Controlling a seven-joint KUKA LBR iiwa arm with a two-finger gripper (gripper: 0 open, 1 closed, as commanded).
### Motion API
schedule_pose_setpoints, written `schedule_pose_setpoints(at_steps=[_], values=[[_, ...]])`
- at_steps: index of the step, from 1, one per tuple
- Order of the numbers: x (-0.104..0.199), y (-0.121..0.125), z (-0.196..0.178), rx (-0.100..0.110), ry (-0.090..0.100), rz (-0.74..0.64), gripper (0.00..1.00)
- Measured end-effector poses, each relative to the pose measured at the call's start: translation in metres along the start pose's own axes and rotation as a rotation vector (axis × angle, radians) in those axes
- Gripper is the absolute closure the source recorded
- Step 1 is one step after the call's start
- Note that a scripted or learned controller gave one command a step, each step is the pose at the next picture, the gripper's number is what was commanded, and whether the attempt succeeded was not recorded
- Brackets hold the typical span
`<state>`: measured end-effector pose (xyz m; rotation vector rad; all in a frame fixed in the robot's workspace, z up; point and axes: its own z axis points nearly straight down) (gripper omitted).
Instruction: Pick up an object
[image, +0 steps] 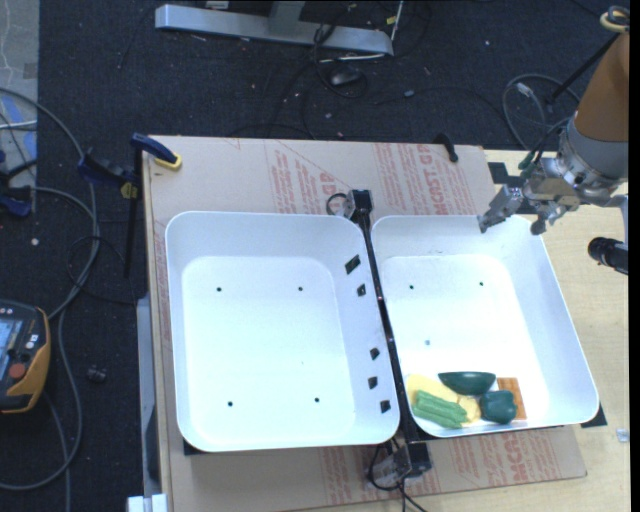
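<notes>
— Looking at the green ridged piece (440, 408) in the lower right of the frame, we judge it light, probably rubbery; we'd pinch across its narrow width.

— Agreed. It touches the dark green bowl shape (467, 381) in the right bin (560, 300). Our gripper (515, 217) hovers upper right, fingers apart, empty.

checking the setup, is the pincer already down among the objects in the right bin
No, the pincer hovers at the far rim of the right shallow white bin, apart from the green ridged object at the near edge.
</notes>
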<state>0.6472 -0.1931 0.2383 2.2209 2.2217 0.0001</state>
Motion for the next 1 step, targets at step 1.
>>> schedule_pose_setpoints(at_steps=[1], values=[[0.0001,0.0003,-0.0105,-0.001,0.0,0.0,1.0]])
